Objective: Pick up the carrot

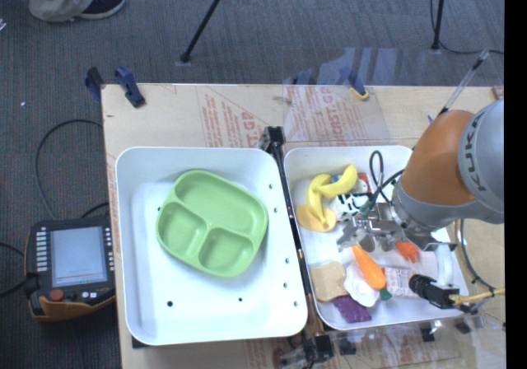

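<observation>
The carrot (370, 268) is a small orange cone lying in the right bin (303, 219), pointing towards the near edge, on top of a white item (359, 287). My gripper (369, 233) hangs right over the carrot's upper end, under the grey wrist and orange band (440, 163). The wrist and its cables hide how the gripper meets the carrot.
In the right bin, a yellow banana-like toy (328, 194) lies left of the gripper. A toast slice (328, 279) and a purple piece (354, 310) lie near the front, and a small orange piece (408, 251) on the right. The left bin (140, 301) holds a green divided plate (212, 222).
</observation>
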Tool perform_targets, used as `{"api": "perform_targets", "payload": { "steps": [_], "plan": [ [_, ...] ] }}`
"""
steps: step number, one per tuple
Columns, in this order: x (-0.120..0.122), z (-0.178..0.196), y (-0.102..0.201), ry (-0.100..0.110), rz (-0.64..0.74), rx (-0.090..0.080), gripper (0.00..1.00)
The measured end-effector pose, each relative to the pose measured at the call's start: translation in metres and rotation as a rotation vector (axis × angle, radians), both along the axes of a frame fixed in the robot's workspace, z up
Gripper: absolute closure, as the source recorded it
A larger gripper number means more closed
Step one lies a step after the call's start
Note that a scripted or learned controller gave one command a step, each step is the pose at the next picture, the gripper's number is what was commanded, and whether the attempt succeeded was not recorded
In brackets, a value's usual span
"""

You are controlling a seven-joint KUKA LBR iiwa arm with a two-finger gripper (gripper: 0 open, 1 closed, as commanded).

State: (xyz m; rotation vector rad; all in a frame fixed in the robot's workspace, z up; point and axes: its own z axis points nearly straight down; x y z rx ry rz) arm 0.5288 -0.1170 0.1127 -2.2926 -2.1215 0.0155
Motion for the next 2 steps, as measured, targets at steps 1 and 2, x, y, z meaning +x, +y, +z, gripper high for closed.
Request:
{"api": "perform_targets", "payload": {
  "steps": [1,2],
  "plan": [
    [0.004,0.015,-0.002,-0.01,-0.01,-0.001,1.0],
    [-0.053,-0.025,-0.006,-0.017,0.095,-0.003,1.0]
  ]
}}
